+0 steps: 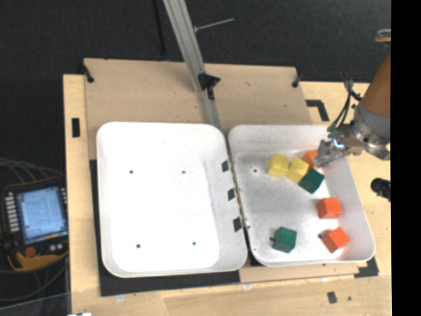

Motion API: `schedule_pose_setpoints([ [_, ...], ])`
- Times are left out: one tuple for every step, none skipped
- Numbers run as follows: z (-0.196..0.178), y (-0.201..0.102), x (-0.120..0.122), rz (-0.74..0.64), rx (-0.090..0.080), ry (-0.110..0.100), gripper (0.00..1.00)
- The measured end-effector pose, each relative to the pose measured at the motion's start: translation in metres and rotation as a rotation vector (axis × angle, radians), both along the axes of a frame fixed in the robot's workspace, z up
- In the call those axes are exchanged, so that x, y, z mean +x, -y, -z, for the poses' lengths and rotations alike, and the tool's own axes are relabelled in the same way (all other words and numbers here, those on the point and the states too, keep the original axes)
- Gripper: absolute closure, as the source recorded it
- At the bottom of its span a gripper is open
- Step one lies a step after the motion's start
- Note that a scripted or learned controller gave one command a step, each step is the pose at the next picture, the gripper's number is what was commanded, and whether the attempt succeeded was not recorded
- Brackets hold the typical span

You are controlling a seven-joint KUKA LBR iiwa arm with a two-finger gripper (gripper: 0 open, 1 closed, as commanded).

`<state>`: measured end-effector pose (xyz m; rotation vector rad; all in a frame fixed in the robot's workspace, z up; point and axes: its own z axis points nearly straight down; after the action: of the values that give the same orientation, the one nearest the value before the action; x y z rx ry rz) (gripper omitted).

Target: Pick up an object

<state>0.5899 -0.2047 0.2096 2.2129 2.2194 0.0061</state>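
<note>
Blocks lie scattered in the right bin (263,255), which sits in the right half of the frame beside the left bin (112,176) on the tabletop (145,91). In the camera view, two yellow blocks (287,166) touch each other near the bin's upper middle, with a dark green block (311,180) pressed against their lower right and an orange block (309,157) partly hidden just above them. Lower down, a second orange block (329,207) and a third orange block (335,239) sit apart near the right wall, and another green block (284,239) rests near the bottom centre. The gripper (330,147) hangs at the upper right of the bin, just beside the partly hidden orange block; its state cannot be made out at this size, and nothing is visibly held. By my reading, the task is at the approach stage: no block has been lifted, and the grasp and the raise are both left to do.
</note>
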Motion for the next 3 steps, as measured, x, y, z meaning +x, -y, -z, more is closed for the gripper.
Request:
schedule_pose_setpoints([
  [-0.019,0.001,0.001,-0.001,0.001,-0.004,1.0],
  [-0.018,-0.05,0.017,-0.004,0.002,-0.004,1.0],
  [-0.014,-0.108,0.014,-0.004,0.004,-0.007,1.0],
])
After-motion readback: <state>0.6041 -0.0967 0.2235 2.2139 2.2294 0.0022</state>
